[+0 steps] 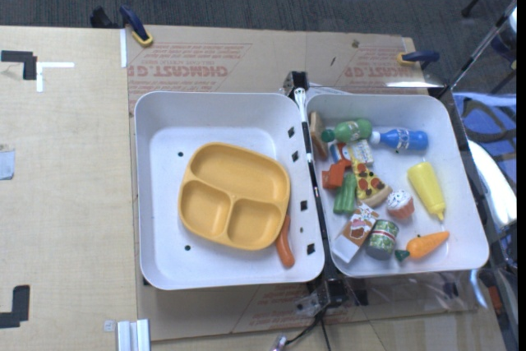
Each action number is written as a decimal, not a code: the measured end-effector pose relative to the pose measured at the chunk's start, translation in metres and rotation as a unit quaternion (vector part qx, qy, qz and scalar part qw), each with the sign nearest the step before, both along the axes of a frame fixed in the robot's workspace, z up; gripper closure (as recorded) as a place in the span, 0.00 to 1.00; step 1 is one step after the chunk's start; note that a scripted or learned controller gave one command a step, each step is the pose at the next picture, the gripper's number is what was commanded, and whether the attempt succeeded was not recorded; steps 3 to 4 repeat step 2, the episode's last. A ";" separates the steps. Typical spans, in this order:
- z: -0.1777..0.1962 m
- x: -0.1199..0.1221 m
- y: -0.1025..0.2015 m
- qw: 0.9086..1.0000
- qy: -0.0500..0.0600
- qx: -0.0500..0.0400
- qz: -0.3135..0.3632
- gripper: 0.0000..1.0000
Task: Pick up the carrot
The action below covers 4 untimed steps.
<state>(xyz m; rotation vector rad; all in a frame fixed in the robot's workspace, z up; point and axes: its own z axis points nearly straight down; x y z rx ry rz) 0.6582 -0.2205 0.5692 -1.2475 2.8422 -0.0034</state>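
Observation:
The carrot [427, 245] is a small orange toy with a green stem end. It lies flat near the front edge of the right bin [457, 145], pointing to the right. A green-labelled can [382, 237] sits just to its left, close to the stem end. A yellow bottle [427, 188] lies just behind the carrot.
The right bin also holds a blue bottle [401, 140], a green bottle [348, 131], a pizza slice [366, 181], a cupcake [400, 205] and a small carton [355, 230]. The left bin [156, 201] holds a yellow divided plate [233, 196] and an orange sausage [283, 246].

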 end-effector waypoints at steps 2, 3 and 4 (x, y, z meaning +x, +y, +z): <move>0.000 0.000 0.000 1.000 0.000 0.000 0.000 0.00; 0.000 0.000 0.000 1.000 0.000 0.000 0.000 0.00; 0.000 0.000 0.000 1.000 0.000 0.000 0.000 0.00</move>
